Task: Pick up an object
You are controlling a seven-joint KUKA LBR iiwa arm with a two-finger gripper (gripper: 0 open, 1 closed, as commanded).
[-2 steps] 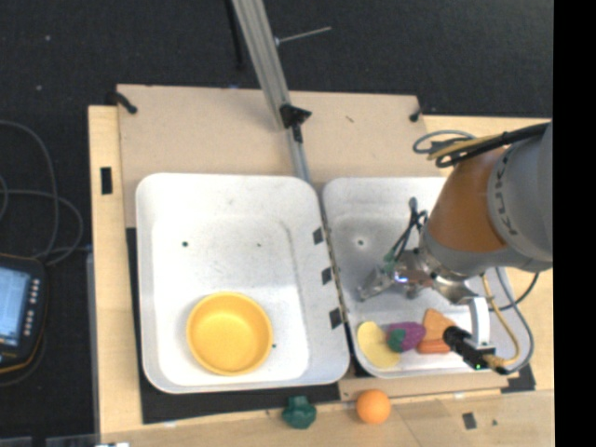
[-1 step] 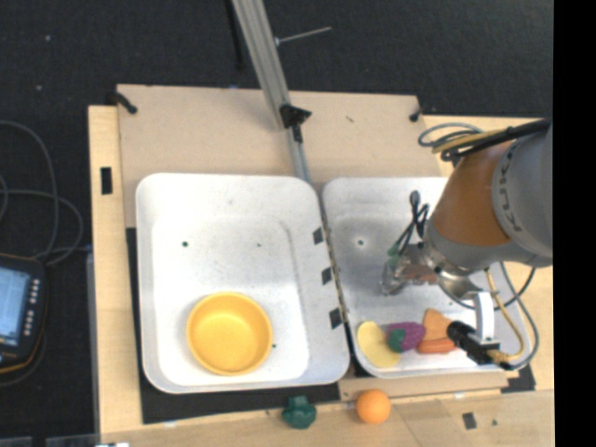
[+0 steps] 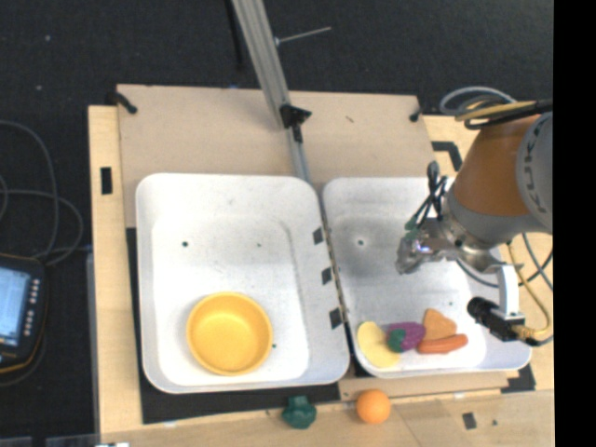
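My gripper [image 3: 410, 255] hangs over the middle of the right bin [image 3: 372, 212], above bare bin floor. A cluster of toy food lies along that bin's front edge: a pale yellow piece [image 3: 374, 343], a purple and green piece [image 3: 403, 336], an orange wedge [image 3: 439, 323] and a red-orange carrot-like piece [image 3: 442, 345]. The gripper stands apart from this cluster, behind it and slightly left. Nothing shows between its fingers. A yellow bowl [image 3: 229, 332] sits in the front of the left bin [image 3: 223, 222].
An orange ball [image 3: 372, 405] and a dark green object [image 3: 299, 413] lie on the bench in front of the bins. A metal pole [image 3: 265, 59] slants in from the back toward the gap between bins. Cables and a black fitting [image 3: 494, 317] sit by the right bin's right edge.
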